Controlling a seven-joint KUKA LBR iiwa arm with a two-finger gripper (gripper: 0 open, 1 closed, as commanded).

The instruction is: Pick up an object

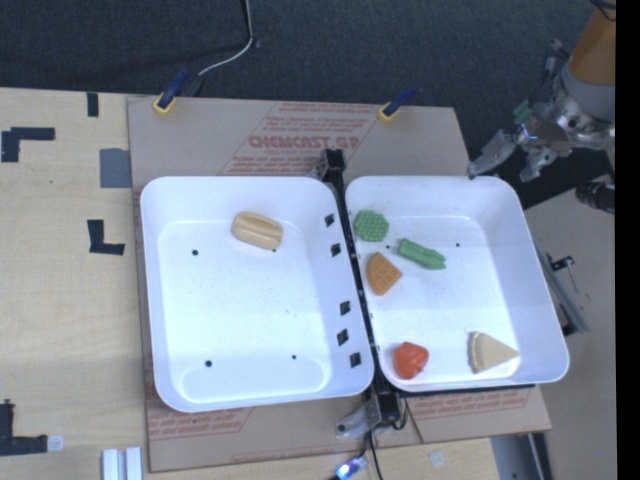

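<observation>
Two shallow white bins stand side by side on a brown cardboard sheet [300, 138] that lies on the table [60, 298]. The left bin [165, 268] holds one thing, a tan bread roll [258, 230], which lies in its far part, a little right of the middle. The right bin [520, 268] holds five things. A round green piece with a bumpy surface [371, 225] lies near the far left corner, close to the wall between the bins. Just to its right there is a long green pickle-like piece [422, 254], lying at a slant. Near to these, an orange wedge [382, 273] rests close to the dividing wall. At the near edge of this bin lie a red piece [410, 359], more to the left, and a cream-coloured wedge [490, 351], towards the near right corner; the two are well apart.

The arm [592, 53] comes in from the far right, and its gripper [507, 158] hangs outside the right bin, above its far right corner, apart from all the objects. The fingers [487, 157] look spread, and nothing is between them.

A blue and yellow clamp [172, 90] holds the cardboard at the far left, and another clamp [396, 103] at the far right. A white cable [235, 28] runs over the dark floor beyond the table.
</observation>
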